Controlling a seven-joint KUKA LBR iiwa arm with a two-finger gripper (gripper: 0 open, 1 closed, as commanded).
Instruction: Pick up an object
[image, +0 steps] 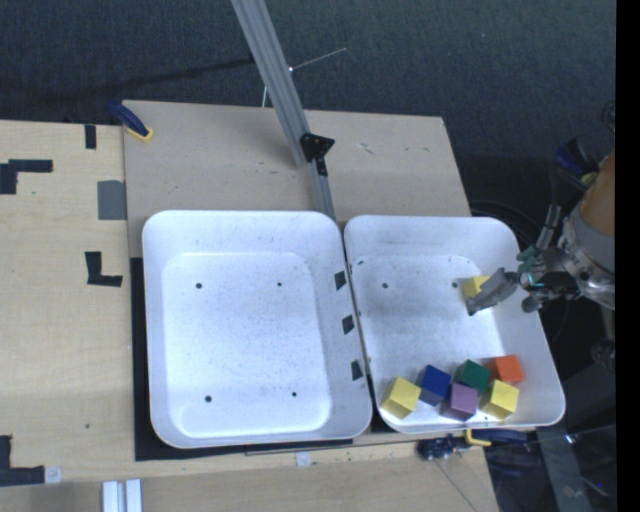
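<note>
The gripper (487, 295) reaches into the right bin (420, 240) over a lone yellow block (473, 286), its fingers' spread impossible to tell, while six blocks cluster along the near wall.

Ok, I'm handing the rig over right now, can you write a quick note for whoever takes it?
Gripper: low over the right bin, at a yellow block by its right wall. Grasp not confirmed; the view doesn't settle it.
Other blocks: cluster at the right bin's front edge: yellow, blue, purple, green, orange, yellow.
Left bin: beside it.
Done: approach to the block.
Left: confirm grip, lift clear.
</note>
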